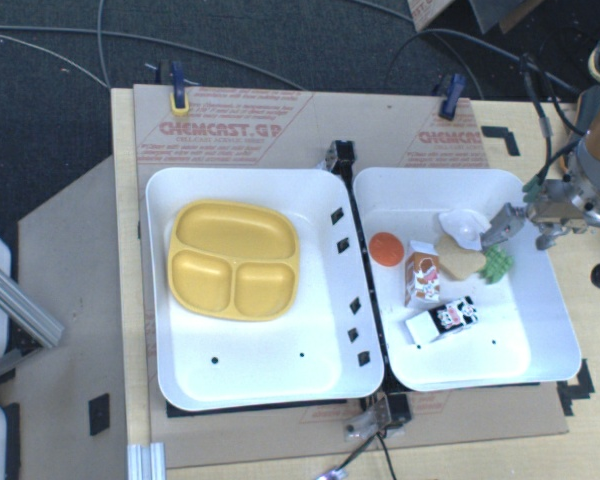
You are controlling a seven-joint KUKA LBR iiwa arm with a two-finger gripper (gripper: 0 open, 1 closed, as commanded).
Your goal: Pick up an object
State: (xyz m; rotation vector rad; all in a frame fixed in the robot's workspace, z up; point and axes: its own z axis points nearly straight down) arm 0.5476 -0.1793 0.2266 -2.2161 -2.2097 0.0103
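Note:
The right bin (540, 348) holds several small objects. An orange round piece (385, 249) lies by its left wall, with a brown snack packet (423, 276) beside it. A black-and-white small carton (445, 319) lies in front of them. Farther right are a clear white cup (463, 226), a tan bread-like piece (459, 261) and a green broccoli-like piece (497, 265). My gripper (521, 234) hangs over the bin's right side, just right of the cup and above the green piece. It is open, with nothing between its fingers.
The left bin (280, 358) holds a yellow divided plate (235, 259) in its upper left. A black divider with clips (352, 268) runs between the bins. The arm (592, 158) comes in from the right edge, with cables above it.

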